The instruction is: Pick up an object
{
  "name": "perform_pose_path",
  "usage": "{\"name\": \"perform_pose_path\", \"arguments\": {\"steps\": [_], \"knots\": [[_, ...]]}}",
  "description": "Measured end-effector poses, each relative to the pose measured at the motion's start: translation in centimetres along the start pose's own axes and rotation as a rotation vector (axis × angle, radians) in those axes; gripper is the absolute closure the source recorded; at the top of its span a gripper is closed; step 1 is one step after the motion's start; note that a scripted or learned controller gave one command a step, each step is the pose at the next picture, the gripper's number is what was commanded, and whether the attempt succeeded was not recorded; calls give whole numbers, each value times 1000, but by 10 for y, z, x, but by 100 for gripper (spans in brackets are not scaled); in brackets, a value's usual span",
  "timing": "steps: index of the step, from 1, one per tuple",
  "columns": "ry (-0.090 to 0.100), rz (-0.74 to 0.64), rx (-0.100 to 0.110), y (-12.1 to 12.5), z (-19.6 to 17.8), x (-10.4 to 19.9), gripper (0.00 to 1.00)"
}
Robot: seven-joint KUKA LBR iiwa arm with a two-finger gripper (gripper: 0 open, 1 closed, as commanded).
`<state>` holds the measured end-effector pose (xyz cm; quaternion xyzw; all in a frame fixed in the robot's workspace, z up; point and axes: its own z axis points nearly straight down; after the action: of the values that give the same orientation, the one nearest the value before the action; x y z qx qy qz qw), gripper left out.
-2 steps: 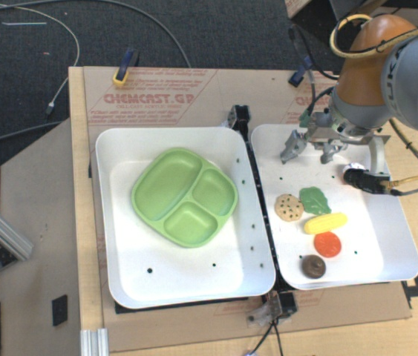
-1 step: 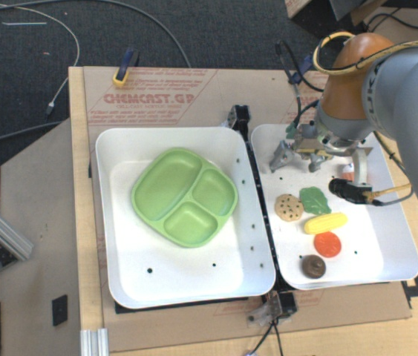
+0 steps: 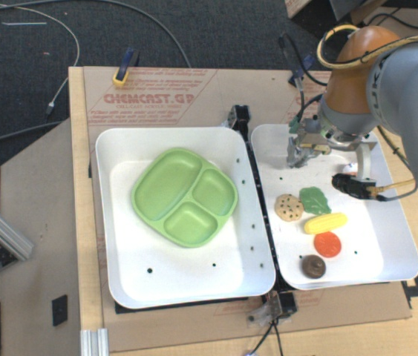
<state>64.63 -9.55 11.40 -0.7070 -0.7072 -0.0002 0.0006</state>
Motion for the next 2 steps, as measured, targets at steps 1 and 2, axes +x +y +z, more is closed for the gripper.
{"name": "perform_pose_path", "arguments": {"steps": [1,2], "knots": [[-2,-1,-7,-1,-44,0,100],[-2,-1,-10,-1,-109,5,100]]}}
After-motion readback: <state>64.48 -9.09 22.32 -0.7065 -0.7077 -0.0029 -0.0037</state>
